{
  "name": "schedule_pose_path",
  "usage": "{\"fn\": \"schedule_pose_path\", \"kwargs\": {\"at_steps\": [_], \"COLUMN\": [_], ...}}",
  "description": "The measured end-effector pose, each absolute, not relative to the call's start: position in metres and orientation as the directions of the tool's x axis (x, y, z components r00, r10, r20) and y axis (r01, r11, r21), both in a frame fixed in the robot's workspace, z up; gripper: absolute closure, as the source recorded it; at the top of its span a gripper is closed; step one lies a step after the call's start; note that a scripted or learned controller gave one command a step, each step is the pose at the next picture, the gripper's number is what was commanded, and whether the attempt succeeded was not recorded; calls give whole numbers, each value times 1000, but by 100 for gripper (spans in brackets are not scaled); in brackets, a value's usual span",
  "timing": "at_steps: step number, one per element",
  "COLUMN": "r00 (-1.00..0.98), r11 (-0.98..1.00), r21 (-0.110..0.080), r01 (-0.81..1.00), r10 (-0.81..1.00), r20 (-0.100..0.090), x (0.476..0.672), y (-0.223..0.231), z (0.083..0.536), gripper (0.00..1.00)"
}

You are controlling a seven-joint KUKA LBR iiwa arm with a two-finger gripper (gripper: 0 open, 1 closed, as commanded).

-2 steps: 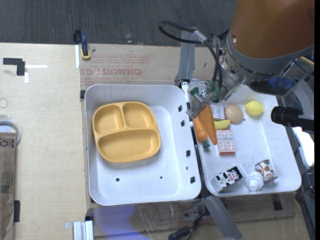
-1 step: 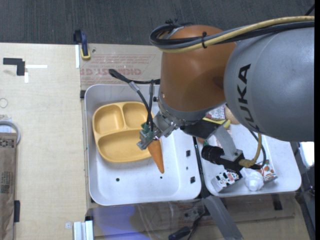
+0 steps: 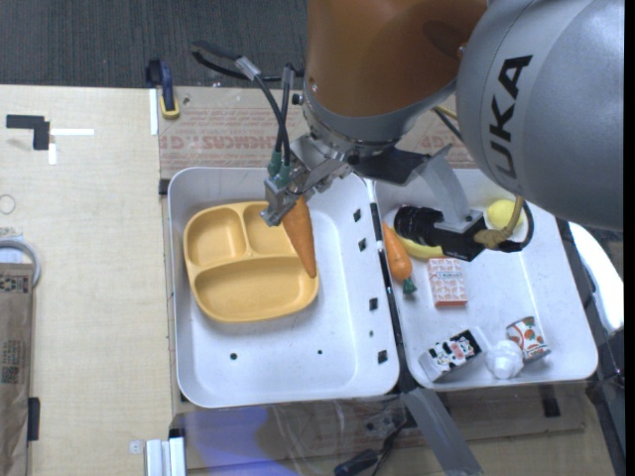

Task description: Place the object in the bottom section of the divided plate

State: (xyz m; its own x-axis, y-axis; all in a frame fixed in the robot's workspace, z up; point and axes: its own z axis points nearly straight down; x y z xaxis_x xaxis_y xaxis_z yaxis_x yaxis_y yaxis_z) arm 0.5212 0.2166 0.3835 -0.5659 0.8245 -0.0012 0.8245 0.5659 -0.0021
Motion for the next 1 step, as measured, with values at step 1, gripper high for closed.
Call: {"fn": "schedule_pose_path", "kwargs": {"at_steps": [1], "r00": [-576], "r11": [576], "r21": [-2], "r01": [817], "r10": [817], "r20": [-1], "x": [479], "y": [177], "z": [441], "gripper": [100]}}
